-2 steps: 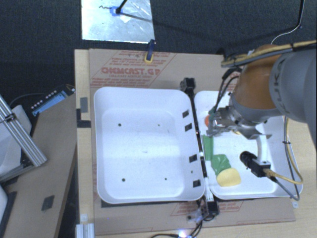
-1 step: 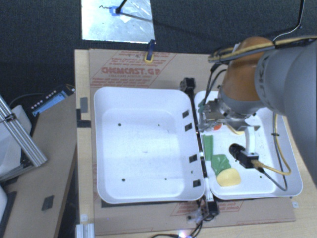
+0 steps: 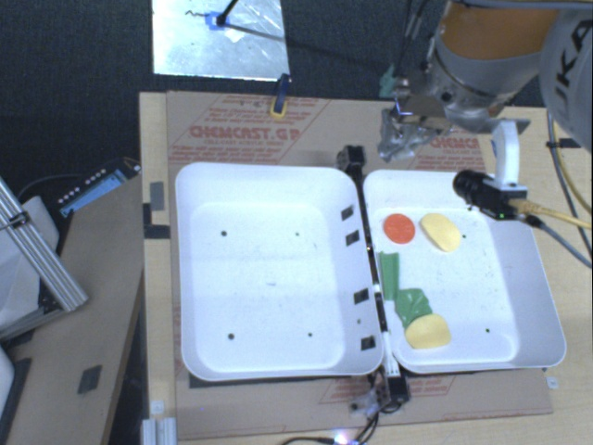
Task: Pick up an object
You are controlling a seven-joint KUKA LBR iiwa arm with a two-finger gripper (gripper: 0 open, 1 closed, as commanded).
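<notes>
The right bin (image 3: 519, 276) holds a red round disc (image 3: 399, 229), a yellow oval piece (image 3: 442, 231), a green flat piece (image 3: 400, 290) along its left wall, and a second yellow piece (image 3: 427, 332) near the front. My gripper (image 3: 402, 140) hangs above the bench just behind the right bin's far left corner, apart from all of the objects. Nothing shows between its fingers.
The left bin (image 3: 269, 272) lies beside the right one, joined by a black-clipped divider (image 3: 369, 248). A black camera unit (image 3: 482, 193) on a white bracket overhangs the right bin's far edge. A shiny metal sheet (image 3: 220, 26) lies at the back.
</notes>
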